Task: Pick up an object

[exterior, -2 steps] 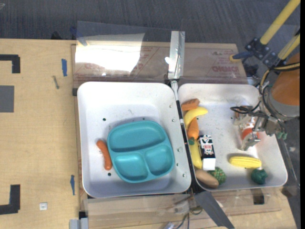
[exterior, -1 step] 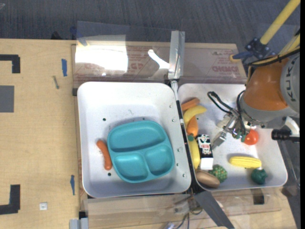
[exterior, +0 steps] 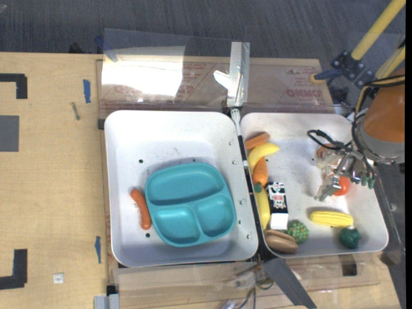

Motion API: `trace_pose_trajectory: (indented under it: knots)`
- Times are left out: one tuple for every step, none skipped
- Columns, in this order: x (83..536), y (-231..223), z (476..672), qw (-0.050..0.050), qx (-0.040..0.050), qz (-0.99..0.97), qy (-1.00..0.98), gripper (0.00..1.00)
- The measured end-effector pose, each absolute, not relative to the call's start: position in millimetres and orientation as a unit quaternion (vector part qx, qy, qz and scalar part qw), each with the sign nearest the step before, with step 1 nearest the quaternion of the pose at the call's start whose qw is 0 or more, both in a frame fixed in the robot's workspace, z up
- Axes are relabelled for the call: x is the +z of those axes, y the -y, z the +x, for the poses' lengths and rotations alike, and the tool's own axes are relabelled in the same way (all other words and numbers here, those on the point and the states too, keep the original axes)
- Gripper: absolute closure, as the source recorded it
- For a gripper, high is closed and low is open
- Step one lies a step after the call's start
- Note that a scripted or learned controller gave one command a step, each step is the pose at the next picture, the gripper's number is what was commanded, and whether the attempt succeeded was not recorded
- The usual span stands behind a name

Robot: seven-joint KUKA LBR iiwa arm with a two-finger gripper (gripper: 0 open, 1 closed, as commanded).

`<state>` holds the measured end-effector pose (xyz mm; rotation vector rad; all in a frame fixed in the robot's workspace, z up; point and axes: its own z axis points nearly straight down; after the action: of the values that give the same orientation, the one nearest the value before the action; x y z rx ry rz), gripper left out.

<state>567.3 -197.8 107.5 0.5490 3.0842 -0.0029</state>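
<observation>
My gripper (exterior: pixel 335 187) is low in the right bin (exterior: pixel 302 129), near its right side, under the grey wrist with the orange band. A small red-orange round item (exterior: pixel 342 186) lies right at the gripper's tip, partly hidden by it. Just below it rests a yellow corn cob (exterior: pixel 331 219), and a dark green item (exterior: pixel 349 237) sits in the front right corner. Along the bin's left wall lie a banana (exterior: pixel 264 151), a carrot (exterior: pixel 259 172), a black-and-white carton (exterior: pixel 277 201), a broccoli piece (exterior: pixel 297 230) and a brown bun (exterior: pixel 280 241).
The left bin (exterior: pixel 122 140) holds a teal divided plate (exterior: pixel 190 202) and an orange sausage (exterior: pixel 141 208) beside it. A clear plastic sheet and a metal divider post (exterior: pixel 238 76) stand behind the bins. Black cables (exterior: pixel 325 138) trail over the right bin.
</observation>
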Motion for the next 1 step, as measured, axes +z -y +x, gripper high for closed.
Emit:
trace_pose_trajectory:
  knots:
    - [88.3, 209.9, 581.1, 0.004, 0.0027, 0.182, -0.983, 0.00]
